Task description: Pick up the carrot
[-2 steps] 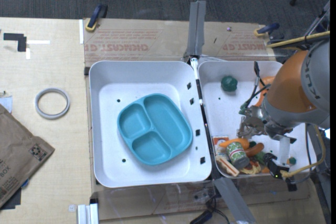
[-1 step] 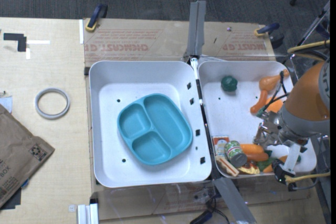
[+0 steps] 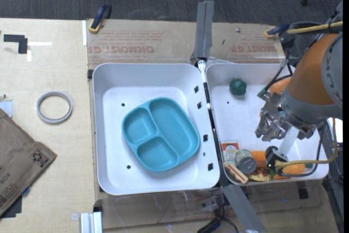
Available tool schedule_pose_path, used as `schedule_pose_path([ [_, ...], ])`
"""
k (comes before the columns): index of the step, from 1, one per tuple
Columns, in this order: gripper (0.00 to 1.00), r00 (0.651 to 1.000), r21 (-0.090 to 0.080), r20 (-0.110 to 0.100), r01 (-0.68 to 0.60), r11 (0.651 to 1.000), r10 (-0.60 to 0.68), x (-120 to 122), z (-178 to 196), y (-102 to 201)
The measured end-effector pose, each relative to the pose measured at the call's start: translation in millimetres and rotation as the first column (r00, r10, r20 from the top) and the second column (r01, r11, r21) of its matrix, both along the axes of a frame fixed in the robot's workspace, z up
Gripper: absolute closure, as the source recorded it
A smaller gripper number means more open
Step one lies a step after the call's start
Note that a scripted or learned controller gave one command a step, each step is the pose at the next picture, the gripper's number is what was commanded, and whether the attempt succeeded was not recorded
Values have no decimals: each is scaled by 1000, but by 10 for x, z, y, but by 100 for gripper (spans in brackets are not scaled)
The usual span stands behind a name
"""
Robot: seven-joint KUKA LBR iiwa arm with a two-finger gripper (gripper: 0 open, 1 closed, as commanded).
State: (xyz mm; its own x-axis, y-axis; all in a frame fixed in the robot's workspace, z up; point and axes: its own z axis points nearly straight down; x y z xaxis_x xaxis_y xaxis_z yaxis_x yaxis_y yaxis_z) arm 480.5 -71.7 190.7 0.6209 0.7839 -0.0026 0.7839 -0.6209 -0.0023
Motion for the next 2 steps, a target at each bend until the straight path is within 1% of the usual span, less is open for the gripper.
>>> schedule_pose_path([
  [1,0,1000,0,0,0,1000,0,-1,-1,-1],
  [2,0,985,2,0,-171,985,171,-36,-1000,-497],
])
